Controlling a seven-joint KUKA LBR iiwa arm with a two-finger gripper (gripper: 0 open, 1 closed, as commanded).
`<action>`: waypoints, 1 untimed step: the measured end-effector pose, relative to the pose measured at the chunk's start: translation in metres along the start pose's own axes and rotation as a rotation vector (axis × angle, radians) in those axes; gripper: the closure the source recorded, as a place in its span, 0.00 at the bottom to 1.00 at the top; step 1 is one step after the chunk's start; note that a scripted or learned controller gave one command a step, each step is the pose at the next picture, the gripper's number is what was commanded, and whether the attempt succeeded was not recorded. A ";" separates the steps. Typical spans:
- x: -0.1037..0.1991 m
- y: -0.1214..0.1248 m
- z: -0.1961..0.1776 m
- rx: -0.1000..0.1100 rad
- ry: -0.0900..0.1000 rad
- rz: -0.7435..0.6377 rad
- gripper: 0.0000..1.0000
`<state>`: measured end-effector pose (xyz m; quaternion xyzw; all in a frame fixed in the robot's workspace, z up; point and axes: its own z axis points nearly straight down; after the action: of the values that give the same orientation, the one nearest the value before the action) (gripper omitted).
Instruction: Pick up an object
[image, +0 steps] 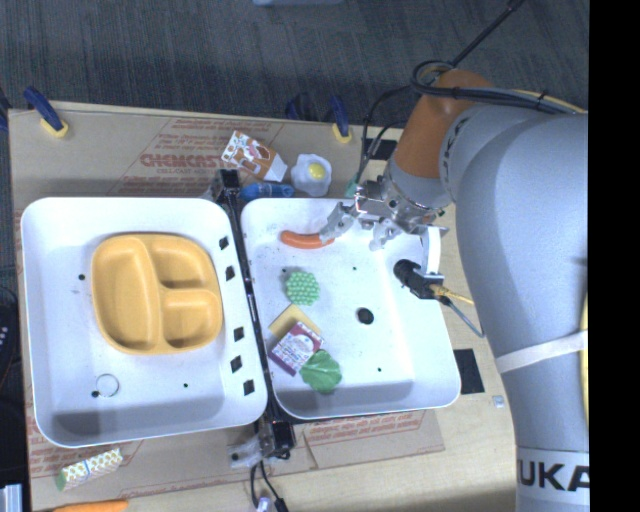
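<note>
The bench carries two white bins; the right bin (420, 385) holds my target, a small orange carrot (305, 239) lying flat near its far wall. My gripper (362, 222) hangs just beside the carrot's right end, fingers spread apart with nothing between them. I'd shift left, centre over that thin curved body, then close across its narrow width.

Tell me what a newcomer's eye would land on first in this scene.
The big grey arm with its orange band fills the right side, its tool low over the right bin's far end, beside an orange carrot. Next comes the yellow tray in the left bin. A green ball sits mid right bin.
</note>
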<state>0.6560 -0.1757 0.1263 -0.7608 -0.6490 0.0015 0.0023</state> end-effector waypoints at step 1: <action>0.075 -0.012 0.035 0.001 0.000 0.118 0.00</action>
<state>0.6561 -0.0998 0.0913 -0.7978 -0.6029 0.0017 0.0026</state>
